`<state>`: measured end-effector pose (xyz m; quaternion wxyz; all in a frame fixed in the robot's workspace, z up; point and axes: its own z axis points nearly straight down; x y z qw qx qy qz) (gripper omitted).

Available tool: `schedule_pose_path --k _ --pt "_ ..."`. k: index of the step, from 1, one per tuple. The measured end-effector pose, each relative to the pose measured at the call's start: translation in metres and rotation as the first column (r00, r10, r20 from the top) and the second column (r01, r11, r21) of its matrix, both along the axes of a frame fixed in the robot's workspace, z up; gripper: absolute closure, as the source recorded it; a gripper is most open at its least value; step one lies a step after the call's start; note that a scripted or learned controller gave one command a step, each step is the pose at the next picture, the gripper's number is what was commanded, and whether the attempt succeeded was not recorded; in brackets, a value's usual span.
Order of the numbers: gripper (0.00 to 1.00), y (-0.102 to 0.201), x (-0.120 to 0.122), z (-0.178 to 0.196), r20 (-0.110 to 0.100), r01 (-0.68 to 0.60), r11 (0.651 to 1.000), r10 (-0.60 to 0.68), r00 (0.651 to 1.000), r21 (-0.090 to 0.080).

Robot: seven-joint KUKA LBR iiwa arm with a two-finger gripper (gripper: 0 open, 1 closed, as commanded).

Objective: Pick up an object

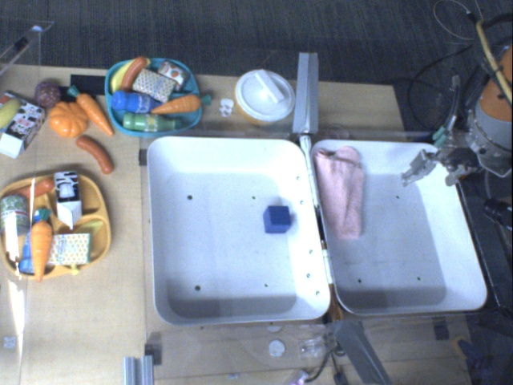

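The gripper (430, 169) is seen at the right bin's (417, 295) far right corner, fingers spread; the blue cube (277, 218) lies mid-left bin (208, 295).

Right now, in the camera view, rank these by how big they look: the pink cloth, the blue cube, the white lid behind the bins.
Largest to smallest:
1. pink cloth, draped along the right bin's left side
2. white lid, a bit smaller, though farther from the camera
3. blue cube, clearly smallest, in the left bin
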<state>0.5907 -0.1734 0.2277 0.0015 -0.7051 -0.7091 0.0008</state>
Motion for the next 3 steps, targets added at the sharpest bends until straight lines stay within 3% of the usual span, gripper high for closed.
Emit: schedule_pose_path --k 1,2,3 --pt "0.00 0.0624 -0.0198 -0.0934 -0.002 0.003 1.000 -0.003 1.000 0.000" --pt "1.00 0.0634 -0.0194 -0.0852 -0.004 0.001 1.000 -0.001 1.000 0.002" --pt "0.00 0.0633 -0.0194 -0.0852 -0.004 0.002 1.000 -0.002 1.000 0.001"
